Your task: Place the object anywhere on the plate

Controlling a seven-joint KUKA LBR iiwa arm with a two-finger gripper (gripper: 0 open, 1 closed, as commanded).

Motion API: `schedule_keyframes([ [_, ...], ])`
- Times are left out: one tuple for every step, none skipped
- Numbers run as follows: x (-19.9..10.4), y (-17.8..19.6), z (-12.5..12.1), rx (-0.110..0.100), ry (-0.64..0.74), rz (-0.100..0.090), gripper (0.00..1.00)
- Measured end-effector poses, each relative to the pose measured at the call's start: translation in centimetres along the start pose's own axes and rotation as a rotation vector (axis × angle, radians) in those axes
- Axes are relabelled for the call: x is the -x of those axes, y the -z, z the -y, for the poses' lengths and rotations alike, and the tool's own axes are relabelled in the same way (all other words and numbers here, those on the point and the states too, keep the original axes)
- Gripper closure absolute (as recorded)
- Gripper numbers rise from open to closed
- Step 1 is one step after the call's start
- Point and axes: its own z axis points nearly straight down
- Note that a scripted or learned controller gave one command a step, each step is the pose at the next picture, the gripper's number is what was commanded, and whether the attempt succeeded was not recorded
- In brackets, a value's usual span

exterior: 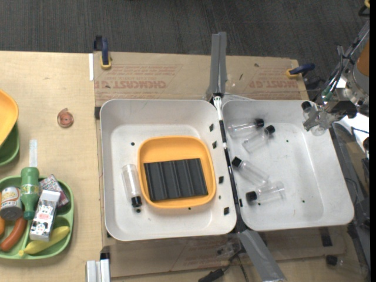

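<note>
An orange plate (175,144) lies in the left bin (117,122). A black ridged block (176,178) rests flat on the plate. A clear vial with a black cap (131,184) lies in the same bin, just off the plate's left edge. Several more clear vials with black caps lie in the right bin (305,181): one (245,126) near the back, another (259,140) beside it, one (249,169) in the middle, and one (264,193) toward the front. My gripper (316,120) hangs over the right bin's back right corner, apart from all the vials, with nothing seen in it.
A grey divider post (218,63) rises between the bins at the back. On the bench to the left stand a green tray (61,235) with toy food and a yellow dish (7,119). Clamps (103,53) sit along the cardboard's back edge.
</note>
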Motion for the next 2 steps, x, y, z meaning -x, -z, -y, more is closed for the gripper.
schedule_keyframes([
  [1.5,-2.3,-6.8,0.001,0.160,0.000,1.00],
  [5.3,-0.5,-7.8,0.004,0.360,0.001,1.00],
])
